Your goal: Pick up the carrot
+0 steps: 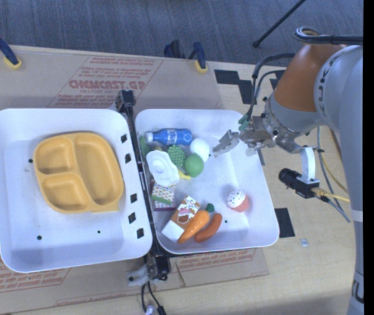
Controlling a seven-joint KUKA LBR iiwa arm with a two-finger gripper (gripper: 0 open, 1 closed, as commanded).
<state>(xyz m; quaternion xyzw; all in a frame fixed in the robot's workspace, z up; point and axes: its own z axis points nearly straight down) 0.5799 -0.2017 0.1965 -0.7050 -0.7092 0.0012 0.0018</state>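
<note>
Nearest the bottom edge of the view, the right bin (266, 231) holds the carrot (195, 226) close to its front rim, lying on a slant with its thick end up and to the right. A second orange, sausage-like piece (210, 228) lies just beside it on the right, touching or nearly so. On the carrot's left sits a small printed carton (182, 216), touching it. A little farther back and to the right, apart from the rest, stands a small white and red egg-shaped toy (237, 201).

Toward the middle of that bin is a cluster — a white piece (163, 168), a green ball (193, 166), a bumpy green piece (176, 155) and a white egg (200, 149), all packed close. Behind them a blue bottle (170, 136) lies on its side near the back wall.

The gripper (226, 143) hangs over the right half of this bin, just right of the white egg and well apart from the carrot. Its fingers (222, 147) point left and seem close together with nothing between them — how wide they stand I cannot tell for sure. The grey arm (344, 104) with its orange band (298, 81) reaches in from the right.

The left bin (10, 241) bears a yellow divided plate (77, 171), lying flat.
</note>
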